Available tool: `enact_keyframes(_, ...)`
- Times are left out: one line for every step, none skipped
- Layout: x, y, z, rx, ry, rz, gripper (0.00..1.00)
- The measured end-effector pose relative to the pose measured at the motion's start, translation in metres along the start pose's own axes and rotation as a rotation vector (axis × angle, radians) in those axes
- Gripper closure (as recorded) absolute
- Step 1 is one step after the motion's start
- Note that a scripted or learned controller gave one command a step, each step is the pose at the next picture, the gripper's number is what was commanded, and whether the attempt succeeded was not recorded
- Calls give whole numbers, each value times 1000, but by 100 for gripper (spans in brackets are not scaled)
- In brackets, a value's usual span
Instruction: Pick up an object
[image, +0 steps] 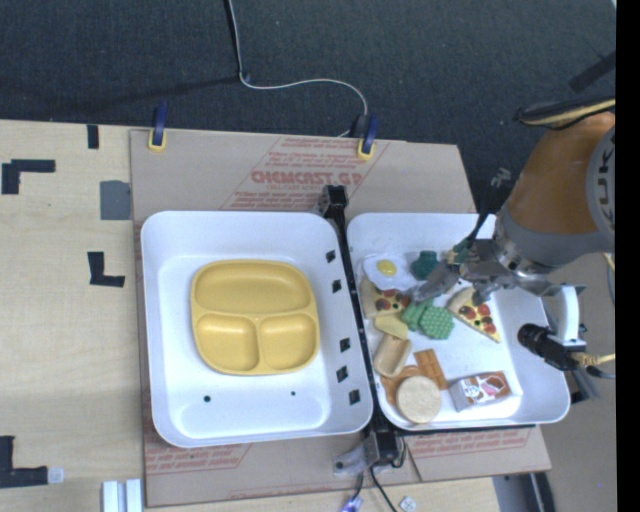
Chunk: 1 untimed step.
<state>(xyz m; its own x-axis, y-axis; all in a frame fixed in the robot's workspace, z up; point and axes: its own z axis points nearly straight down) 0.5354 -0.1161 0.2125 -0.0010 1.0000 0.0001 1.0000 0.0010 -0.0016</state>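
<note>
tool (432, 287): state can't tell, over right bin (545, 395)
target: green waffle toy (436, 320), 6 o'clock of tool
handling: looks light, rigid; pinch its edges

Even, fairly bright overhead light falls on the bench, leaving the two white bins (160, 300) nearly washed out with only soft, faint shadows under their rims, while the dark floor (420, 60) at the top stays dim and the whole picture looks slightly soft and grainy.
</note>
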Motion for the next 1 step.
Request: enact_keyframes(-23, 52, 130, -9, -2, 0, 0)
